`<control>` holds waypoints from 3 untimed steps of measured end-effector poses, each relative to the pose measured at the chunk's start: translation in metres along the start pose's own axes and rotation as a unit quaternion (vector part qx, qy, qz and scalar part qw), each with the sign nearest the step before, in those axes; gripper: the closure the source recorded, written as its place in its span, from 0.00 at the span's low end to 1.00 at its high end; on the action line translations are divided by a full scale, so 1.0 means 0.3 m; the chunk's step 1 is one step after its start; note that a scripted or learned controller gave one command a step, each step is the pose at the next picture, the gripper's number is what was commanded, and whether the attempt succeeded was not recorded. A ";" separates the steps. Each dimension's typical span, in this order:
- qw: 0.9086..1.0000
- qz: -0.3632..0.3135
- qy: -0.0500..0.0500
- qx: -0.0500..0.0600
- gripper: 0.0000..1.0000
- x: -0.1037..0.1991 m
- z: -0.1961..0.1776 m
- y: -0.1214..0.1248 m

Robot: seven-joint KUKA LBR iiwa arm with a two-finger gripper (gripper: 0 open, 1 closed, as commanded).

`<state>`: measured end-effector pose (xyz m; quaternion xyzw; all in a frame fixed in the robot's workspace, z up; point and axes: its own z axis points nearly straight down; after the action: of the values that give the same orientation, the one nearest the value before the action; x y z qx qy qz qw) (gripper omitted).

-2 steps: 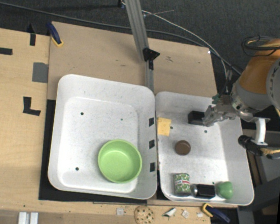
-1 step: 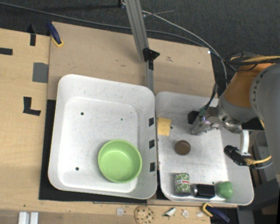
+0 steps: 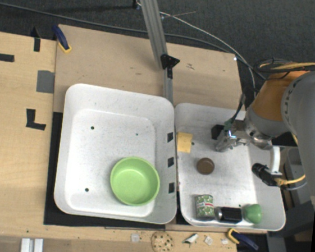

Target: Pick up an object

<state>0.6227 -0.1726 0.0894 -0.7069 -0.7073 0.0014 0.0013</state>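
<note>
My gripper [image 3: 224,138] hangs over the back part of the right bin [image 3: 263,185], on the grey arm with the orange band [image 3: 276,99]. A brown round object [image 3: 205,166] lies in front of it and slightly to its left, apart from it. A yellow block [image 3: 184,142] rests against the right bin's left wall. Along that bin's front edge sit a green-labelled can [image 3: 204,206], a black object [image 3: 228,215] and a green ball [image 3: 253,213]. A green bowl [image 3: 135,180] sits in the left bin [image 3: 91,115].
A slanted metal pole [image 3: 157,32] runs down from the top to the gap behind the bins. A speckled round piece [image 3: 160,242] and small scraps lie on the bench in front of the bins. A clamp [image 3: 63,38] sits at the back left.
</note>
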 end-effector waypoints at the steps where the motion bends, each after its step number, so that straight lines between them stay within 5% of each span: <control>1: 1.000 0.000 0.000 0.001 1.00 0.002 -0.031 -0.001; 3: 1.000 0.000 0.000 -0.003 1.00 -0.049 -0.425 -0.002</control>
<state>0.6227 -0.1874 0.2169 -0.7071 -0.7071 -0.0008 -0.0011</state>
